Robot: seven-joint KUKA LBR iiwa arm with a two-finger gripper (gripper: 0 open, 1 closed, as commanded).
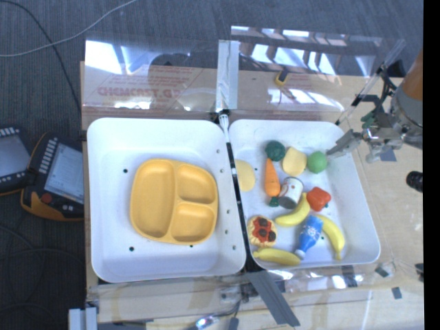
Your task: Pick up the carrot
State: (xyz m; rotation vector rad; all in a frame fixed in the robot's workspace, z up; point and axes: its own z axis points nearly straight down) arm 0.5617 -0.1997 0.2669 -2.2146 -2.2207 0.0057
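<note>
Lowest in frame: yellow plastic banana (278, 256), right white bin (357, 184). Orange plastic toy carrot (272, 179), centre-right, upright beside dark green ball (275, 150); likely light, rigid, slick; best taken mid-body across the taper. Two-finger gripper (381, 139) at right edge, jaw state indiscernible.

Two shallow white bins are being carried side by side on the bench (395, 212), the left bin (110, 205) and the right bin (361, 205), their inner rims touching along the middle. Clear panels (302, 53) are being held upright along the bench's far edge. Pale bare wood is being shown along the bench's right edge.
</note>
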